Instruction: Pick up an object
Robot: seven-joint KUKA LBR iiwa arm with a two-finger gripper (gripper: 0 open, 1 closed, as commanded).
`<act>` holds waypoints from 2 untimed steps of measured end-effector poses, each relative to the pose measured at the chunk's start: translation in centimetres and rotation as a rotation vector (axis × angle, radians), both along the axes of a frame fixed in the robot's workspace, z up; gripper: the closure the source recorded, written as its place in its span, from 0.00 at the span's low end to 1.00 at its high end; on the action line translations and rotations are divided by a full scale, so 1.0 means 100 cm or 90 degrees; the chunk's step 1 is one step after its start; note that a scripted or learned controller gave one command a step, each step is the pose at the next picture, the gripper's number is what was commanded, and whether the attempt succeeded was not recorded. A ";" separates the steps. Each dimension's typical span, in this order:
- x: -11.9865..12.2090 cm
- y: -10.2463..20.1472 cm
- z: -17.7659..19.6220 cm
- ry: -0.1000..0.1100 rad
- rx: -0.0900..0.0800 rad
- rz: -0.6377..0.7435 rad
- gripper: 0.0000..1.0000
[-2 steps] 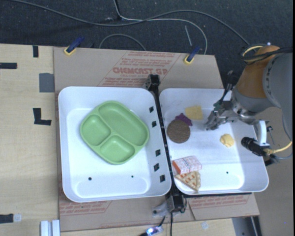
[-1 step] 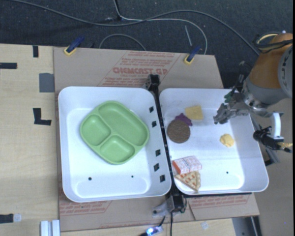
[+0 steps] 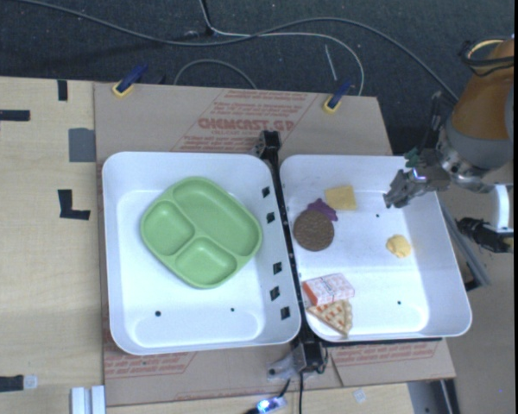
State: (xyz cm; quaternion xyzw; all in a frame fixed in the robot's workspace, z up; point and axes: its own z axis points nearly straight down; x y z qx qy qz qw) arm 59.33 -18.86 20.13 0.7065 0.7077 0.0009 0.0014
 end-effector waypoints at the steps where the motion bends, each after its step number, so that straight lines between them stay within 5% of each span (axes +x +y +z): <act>1: 0.001 0.000 0.044 0.000 0.000 0.000 1.00; 2: -0.011 0.057 0.050 0.002 0.002 0.003 1.00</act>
